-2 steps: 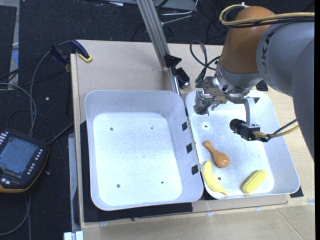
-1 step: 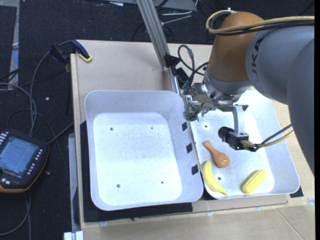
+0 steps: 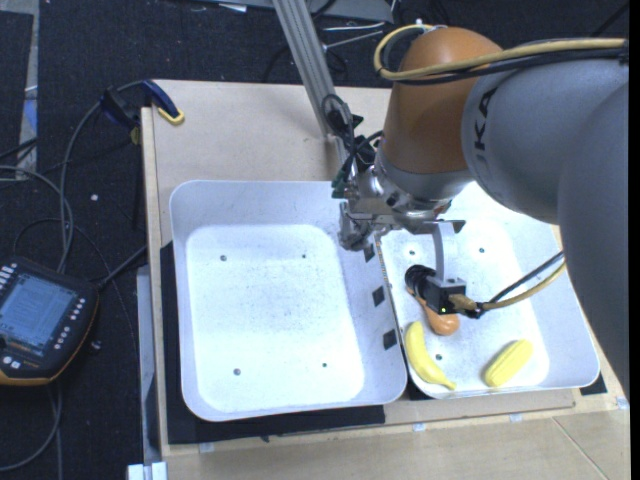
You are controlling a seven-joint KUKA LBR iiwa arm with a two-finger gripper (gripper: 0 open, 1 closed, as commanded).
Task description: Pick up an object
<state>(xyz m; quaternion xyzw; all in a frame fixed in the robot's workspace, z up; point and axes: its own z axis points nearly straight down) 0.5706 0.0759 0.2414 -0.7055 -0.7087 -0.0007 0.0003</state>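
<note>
Lying apart from end effector (image 3: 357,236), banana (image 3: 426,359), orange object (image 3: 444,324) beside it

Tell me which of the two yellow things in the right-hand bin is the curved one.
The banana, the left one in the camera view; the other yellow piece, to its right, is short and straight.

My gripper (image 3: 354,232) hangs at the right bin's (image 3: 562,340) left wall | banana (image 3: 428,359): its near-left corner | orange ball (image 3: 444,322): left of middle | yellow block (image 3: 507,362): near edge
</note>
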